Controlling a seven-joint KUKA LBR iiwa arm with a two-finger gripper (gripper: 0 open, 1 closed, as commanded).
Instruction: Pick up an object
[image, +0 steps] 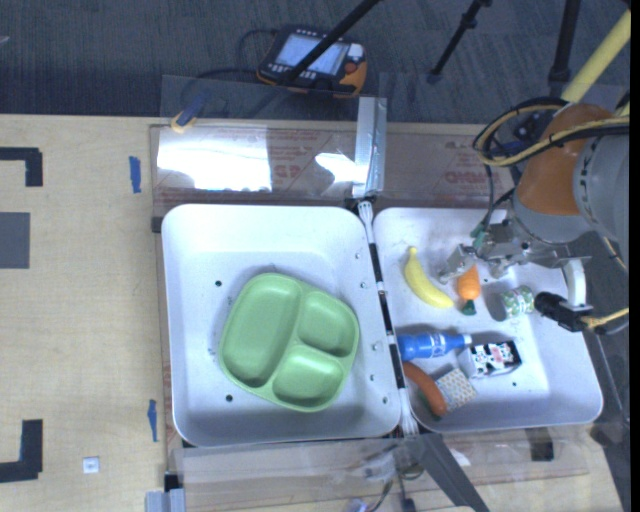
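Approach step, nothing lifted yet. Gripper (478, 262) sits low in the upper part of the right bin (575, 400), right of frame centre, touching or just over the small orange object (468, 286); banana (426, 281) lies just to its left. Cannot tell how wide the jaws stand from this angle. Next move, as judged: close around the orange object, then lift straight up. Green divided plate (290, 340) occupies the left bin (190, 250).

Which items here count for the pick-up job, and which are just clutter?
For the job:
gripper
banana
orange piece
blue bottle
black-and-white box
right bin

Lying about:
green divided plate
left bin
handheld controller
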